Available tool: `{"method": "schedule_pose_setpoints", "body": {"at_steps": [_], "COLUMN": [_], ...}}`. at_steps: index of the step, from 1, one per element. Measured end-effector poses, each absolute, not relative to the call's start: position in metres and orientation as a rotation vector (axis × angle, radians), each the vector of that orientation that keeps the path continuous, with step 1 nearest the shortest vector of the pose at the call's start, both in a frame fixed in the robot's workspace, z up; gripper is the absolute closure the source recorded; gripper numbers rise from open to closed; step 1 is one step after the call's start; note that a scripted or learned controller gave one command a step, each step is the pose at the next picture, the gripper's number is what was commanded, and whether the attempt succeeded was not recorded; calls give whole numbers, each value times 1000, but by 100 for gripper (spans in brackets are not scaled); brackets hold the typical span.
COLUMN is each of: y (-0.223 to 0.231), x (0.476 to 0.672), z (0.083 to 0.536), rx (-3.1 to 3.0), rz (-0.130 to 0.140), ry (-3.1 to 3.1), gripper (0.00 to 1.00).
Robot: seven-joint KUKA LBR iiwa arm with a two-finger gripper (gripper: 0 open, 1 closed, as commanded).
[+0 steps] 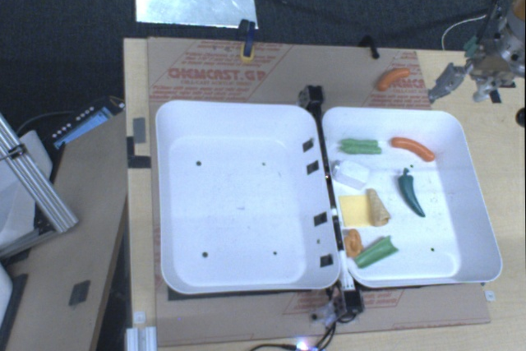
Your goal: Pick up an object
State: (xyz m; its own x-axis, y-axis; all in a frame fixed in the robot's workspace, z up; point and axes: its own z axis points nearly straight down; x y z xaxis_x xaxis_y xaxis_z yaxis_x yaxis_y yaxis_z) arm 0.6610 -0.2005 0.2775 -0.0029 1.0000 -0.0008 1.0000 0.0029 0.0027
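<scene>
Right now your gripper (460,80) is hanging up by the far right corner of the right bin (472,177), out past its rim and well above everything. One finger is poking down and to the left, but I honestly can't tell how far apart the fingers are sitting, and I'm seeing nothing between them, so you're still in the approach.

All the candidates are lying in that right bin: a green bean pod (360,146) near the back, an orange sausage (412,147) just to its right, a dark green pepper (410,192) in the middle, a white block (352,174), a yellow slab (354,210) touching a tan roll (378,208), and a green piece (376,251) beside a small orange bit (353,242) at the front. Another orange sausage-looking thing (393,79) is sitting on the cardboard (222,70) outside the bin.

If you're choosing, I'd go for the sausage inside the bin or the pepper: both are lying apart from their neighbours, with room on each side for fingers. Try coming straight down, closing across the narrow width. I'd skip the slab and roll, since they're crowding each other and the divider wall.
</scene>
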Motion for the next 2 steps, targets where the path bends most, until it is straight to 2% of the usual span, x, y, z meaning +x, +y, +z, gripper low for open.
{"method": "schedule_pose_setpoints", "body": {"at_steps": [1,2], "y": [-201,-123], "x": [662,670], "z": [289,361], "rx": [2209,2203], "rz": [5,12], "ry": [2224,2230], "gripper": [100,100]}}
